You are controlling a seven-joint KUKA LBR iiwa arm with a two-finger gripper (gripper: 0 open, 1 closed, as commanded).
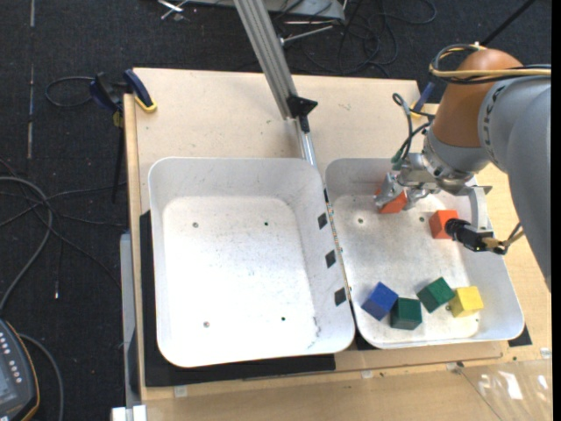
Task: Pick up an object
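A: Where is the gripper (396, 193)?

B: Low in the right bin (495, 327), its fingers seemingly pinching a small orange block (394, 202).

A: Best handling?

B: Lift straight up, slowly; hard, smooth cubes slip. Another orange block (442, 224) lies just beside; blue (380, 300), green (435, 294) and yellow (467, 300) cubes sit well apart.

Arm (517, 121): grey rounded casing, orange band above wrist. Yellow, blue and green cables are looped just above the metallic gripper (396, 196).
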